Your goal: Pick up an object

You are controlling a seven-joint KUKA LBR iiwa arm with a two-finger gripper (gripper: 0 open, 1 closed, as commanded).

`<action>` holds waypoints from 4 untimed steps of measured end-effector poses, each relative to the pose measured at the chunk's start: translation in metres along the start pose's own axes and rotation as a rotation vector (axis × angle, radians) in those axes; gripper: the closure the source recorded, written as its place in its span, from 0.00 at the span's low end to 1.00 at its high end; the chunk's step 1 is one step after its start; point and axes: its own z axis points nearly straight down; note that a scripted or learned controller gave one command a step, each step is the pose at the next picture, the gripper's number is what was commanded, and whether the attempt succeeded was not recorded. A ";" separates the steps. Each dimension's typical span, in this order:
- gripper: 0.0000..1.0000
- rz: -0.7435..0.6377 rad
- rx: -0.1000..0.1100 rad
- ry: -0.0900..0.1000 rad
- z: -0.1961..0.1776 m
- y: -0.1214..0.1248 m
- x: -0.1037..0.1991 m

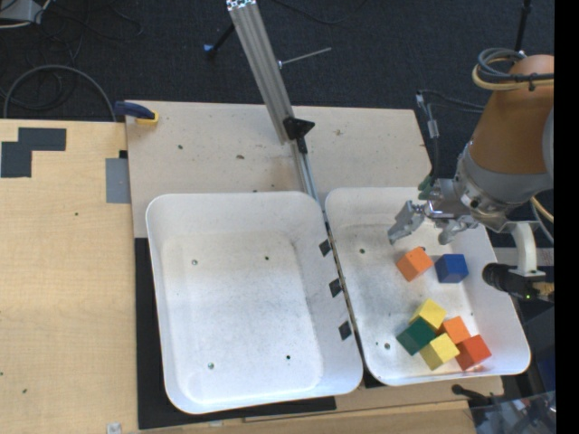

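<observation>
- Here the gripper (423,223) hangs with its fingers spread and nothing between them, right of the frame's centre, just above the orange cube (414,263)
- The orange cube lies in the right bin (362,208), apart from the blue cube (450,268) beside it
- It looks light, rigid and smooth-faced; gripping two opposite flat sides should hold, though it may slip
</observation>
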 end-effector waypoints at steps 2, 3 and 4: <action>0.00 -0.008 0.000 -0.001 -0.084 -0.031 0.021; 0.00 -0.009 0.000 -0.001 -0.084 -0.031 0.021; 0.00 -0.010 0.001 -0.001 -0.084 -0.031 0.021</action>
